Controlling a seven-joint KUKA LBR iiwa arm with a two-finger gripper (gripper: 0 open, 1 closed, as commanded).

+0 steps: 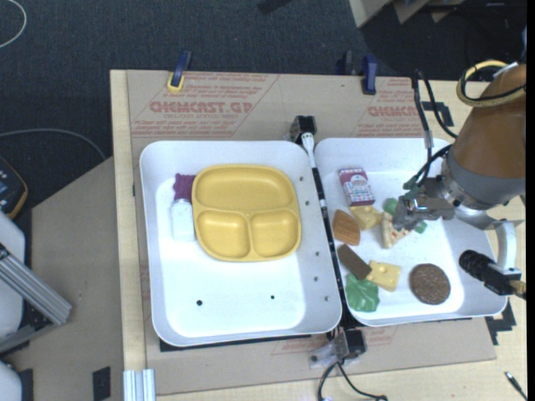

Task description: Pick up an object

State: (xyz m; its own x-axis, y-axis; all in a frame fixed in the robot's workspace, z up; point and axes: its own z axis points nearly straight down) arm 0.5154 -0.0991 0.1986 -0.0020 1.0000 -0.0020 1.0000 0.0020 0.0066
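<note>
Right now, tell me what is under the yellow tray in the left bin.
A purple item and a white one stick out from under the yellow tray's left edge in the left bin. How far they run beneath, and anything else there, is covered.

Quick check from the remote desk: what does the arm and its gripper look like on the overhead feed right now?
The arm is a thick rounded body with a broad orange-brown section and a pale grey ring below it. Black cables run down beside it, and a yellow-edged loop sits near its top. The gripper is a small dark grey metal assembly. A black cylindrical part sticks out beneath.
</note>
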